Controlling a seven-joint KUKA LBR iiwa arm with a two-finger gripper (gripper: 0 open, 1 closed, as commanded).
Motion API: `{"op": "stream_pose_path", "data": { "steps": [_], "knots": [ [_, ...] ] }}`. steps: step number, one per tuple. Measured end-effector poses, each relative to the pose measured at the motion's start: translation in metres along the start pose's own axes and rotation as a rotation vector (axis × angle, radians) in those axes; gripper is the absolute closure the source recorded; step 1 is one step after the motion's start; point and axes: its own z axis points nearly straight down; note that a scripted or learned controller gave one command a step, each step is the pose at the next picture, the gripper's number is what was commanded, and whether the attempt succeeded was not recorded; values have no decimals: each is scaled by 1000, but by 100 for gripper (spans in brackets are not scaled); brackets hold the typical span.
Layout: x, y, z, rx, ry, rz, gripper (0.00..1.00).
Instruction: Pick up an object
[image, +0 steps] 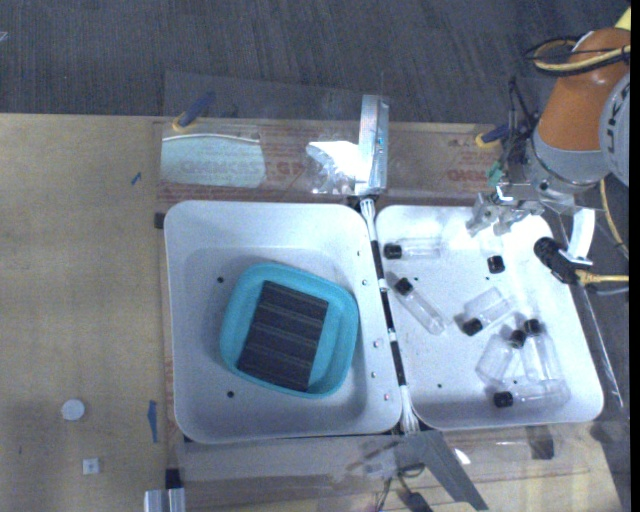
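A: Hovering at the upper right of the frame, the gripper hangs over the top edge of the right bin. We can't tell its state from this view.

B: We see clear vials with black caps scattered there, lying loose on their sides, likely tipped in. One capped vial lies left of the gripper, apart from it.

A: Left bin holds a teal tray bearing a dark ribbed block, centre-left.

B: Any writing? We make out reddish print on the cardboard strip along the top, too blurred to read.
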Motion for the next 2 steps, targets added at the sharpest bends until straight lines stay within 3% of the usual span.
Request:
{"op": "stream_pose_path", "data": {
  "steps": [1, 2],
  "knots": [
    [66, 8, -3, 2, 1, 51, 100],
    [66, 9, -11, 3, -1, 49, 100]
  ]
}}
